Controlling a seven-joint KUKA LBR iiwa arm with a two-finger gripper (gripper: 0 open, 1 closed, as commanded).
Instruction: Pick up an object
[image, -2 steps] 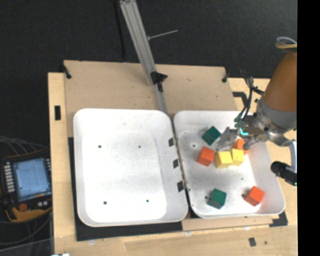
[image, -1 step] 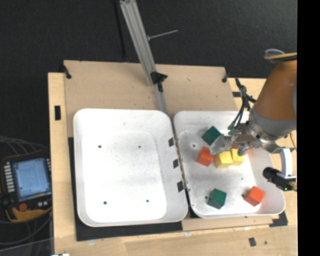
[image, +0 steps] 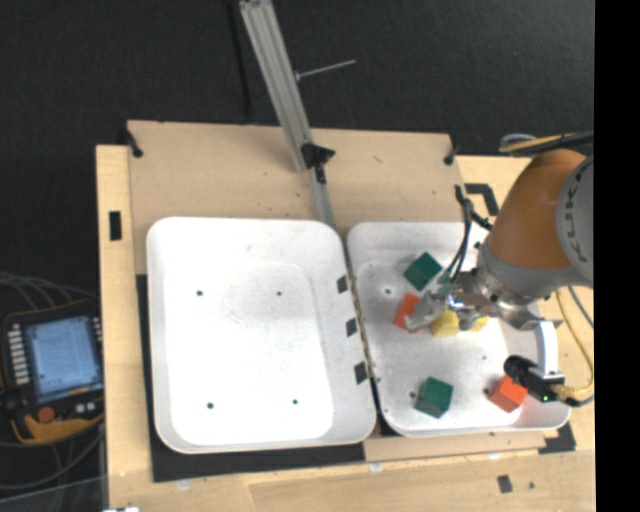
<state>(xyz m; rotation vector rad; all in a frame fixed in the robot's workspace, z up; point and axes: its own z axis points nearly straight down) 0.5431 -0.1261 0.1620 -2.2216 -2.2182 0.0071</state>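
Two shallow white bins are seen side by side on the counter (image: 250, 170), and all the action is in the right bin (image: 480, 420). The arm (image: 535, 225), grey with its orange band, is brought in from the right and is hung low over the middle of that bin. The end effector (image: 440, 305) is placed right among a tight cluster of objects, beside a yellow object (image: 446, 322) and an orange block (image: 406, 312). The two pieces are found touching or nearly so, with the orange block on the left and the yellow object just right of it. Whether anything is actually gripped cannot be told; the end effector's state is hidden by the wrist and the clutter.

A green block (image: 424, 269) is seen just above the cluster, near the bin's upper left. A second green block (image: 434, 396) is spotted lower down, near the front wall and well apart from the end effector. A second orange block (image: 506, 394) is found at the lower right, beside a black cable fitting (image: 527, 374) on the arm.

The left bin (image: 160, 300) is shown as plain white with a few dark dots. A slanted metal rail (image: 280, 80) is seen behind the bins, and a lit teach pendant (image: 55, 360) is lying off the counter's left edge.
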